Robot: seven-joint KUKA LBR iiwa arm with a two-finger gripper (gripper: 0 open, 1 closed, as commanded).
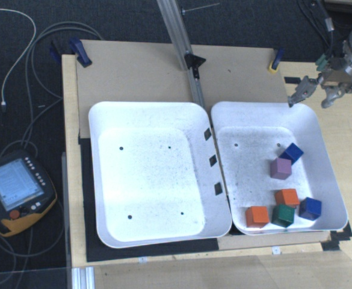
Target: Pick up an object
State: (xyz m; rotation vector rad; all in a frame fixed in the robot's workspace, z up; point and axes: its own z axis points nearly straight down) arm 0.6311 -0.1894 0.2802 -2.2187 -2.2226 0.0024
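Observation:
The right bin (251, 120) holds several small blocks. A blue block (292, 152) sits against a purple block (280, 168) near its middle right. Along the near edge lie an orange block (257, 215), a green block (283, 215), a second orange block (287, 197) and a dark blue block (310, 208). My gripper (314, 94) hangs at the upper right, above the far right corner of that bin, well away from the blocks. Its fingers (299, 92) are spread apart with nothing between them.
The left bin (103, 131) lies beside the right one. A metal pole (174, 26) slants up from the bench's far edge. Blue clamps (79, 52) grip the board's far corners. A teach pendant (13, 188) and cables lie on the floor at left.

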